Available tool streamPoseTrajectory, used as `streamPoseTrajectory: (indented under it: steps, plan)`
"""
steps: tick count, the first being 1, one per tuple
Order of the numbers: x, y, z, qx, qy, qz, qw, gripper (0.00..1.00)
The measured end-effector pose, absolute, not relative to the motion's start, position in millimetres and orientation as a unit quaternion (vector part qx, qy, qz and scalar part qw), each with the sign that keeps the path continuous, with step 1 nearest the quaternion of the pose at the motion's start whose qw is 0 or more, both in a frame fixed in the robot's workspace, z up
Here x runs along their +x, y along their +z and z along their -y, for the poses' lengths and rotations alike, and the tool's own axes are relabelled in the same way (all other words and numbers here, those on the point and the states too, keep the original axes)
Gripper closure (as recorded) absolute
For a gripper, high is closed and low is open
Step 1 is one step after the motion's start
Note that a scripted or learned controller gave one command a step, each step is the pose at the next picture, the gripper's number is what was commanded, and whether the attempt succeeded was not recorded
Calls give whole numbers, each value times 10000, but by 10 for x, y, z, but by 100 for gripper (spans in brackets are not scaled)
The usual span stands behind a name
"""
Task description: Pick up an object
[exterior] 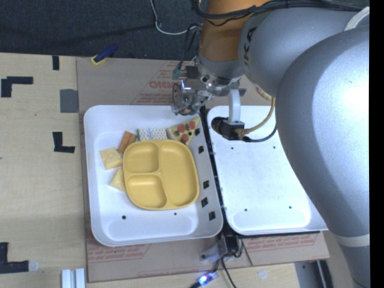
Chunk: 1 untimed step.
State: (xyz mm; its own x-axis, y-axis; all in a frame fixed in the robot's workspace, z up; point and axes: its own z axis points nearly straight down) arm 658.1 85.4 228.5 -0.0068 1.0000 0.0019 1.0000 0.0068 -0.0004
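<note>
Two white bins are seen on the tabletop point(36, 161). Nearest in the left bin point(96, 161) lies a yellow divided plate point(161, 174), long axis running left-right. Pale food pieces point(111, 158) touch its left edge; a patterned piece point(185, 131) lies behind. Farthest, the end effector point(187, 104) hangs over the bin's back rim; its opening cannot be judged.

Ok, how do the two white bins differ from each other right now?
The left bin holds a yellow divided plate with small food-like items along the plate's upper-left side; the right bin shows a bare white floor. The gripper sits at the left bin's far edge, while the arm covers part of the right bin. Both are shallow, white, and round-cornered.
</note>
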Motion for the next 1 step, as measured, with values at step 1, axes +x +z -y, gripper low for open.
streamPoseTrajectory:
  steps: [1]
  plan:
    - [6554,2312,-690,-7067,10,7075,7,100]
